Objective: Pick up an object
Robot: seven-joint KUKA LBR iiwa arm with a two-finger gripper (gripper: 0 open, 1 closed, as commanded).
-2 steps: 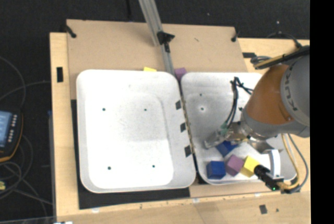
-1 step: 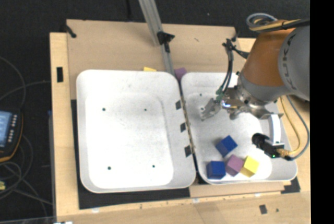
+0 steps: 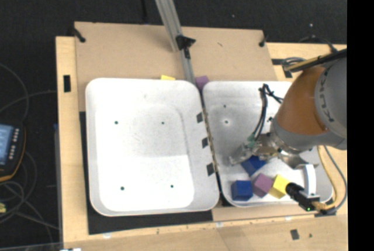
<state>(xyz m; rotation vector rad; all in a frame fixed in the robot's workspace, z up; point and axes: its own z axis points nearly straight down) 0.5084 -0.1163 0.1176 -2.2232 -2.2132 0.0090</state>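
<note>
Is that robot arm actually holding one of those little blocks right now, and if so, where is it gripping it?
It cannot be told. The gripper is low over a blue block in the right bin, but the grip itself is hidden.

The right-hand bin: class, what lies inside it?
In the right bin: two blue blocks, a purple block, a yellow block. The arm covers the bin's right part, so anything there is hidden.

arm (image 3: 310,109): cut off at the right edge
right bin (image 3: 234,109): far right side hidden under the arm
blue block (image 3: 252,165): upper part covered by the gripper (image 3: 257,153)
gripper: blurred, too unclear to read
handheld screen (image 3: 9,147): cut by the left edge
</note>
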